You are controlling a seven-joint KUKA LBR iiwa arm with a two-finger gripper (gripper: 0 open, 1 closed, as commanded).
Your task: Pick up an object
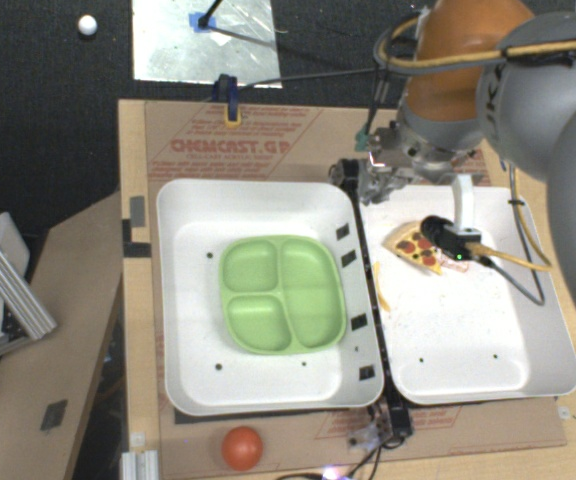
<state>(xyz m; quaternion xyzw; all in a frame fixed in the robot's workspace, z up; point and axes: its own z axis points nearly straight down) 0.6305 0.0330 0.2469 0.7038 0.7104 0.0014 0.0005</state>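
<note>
A toy pizza slice (413,247) lies in the right white bin (488,358), near its back left. A thin yellow strip (379,288) lies close to that bin's left wall. My gripper (370,181) hangs over the back left corner of the right bin, above the divide between the two bins and behind the pizza slice. Nothing shows between its fingers. A green divided plate (280,293) rests in the middle of the left white bin (193,368).
An orange-red ball (242,447) sits on the bench in front of the left bin. A blue clamp (228,95) and a shiny sheet (206,28) are behind the bins. The grey arm (558,98) fills the upper right.
</note>
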